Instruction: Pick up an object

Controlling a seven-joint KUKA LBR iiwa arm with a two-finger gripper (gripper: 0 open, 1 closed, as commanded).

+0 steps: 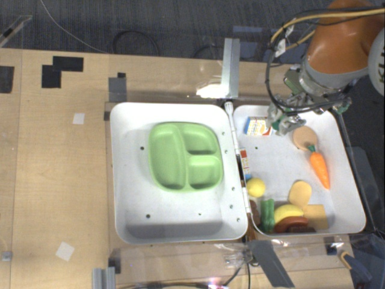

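Arm (337, 47) poised above right bin (346, 209).

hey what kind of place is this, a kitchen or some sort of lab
Most likely a robotics lab, not a kitchen. A grey and orange arm reaches over two white bins on a bench; one bin holds a green divided tray, the other toy food such as a carrot.

One camera sits high above the counter (54, 179) and looks down at a slant on both white bins (129, 221).
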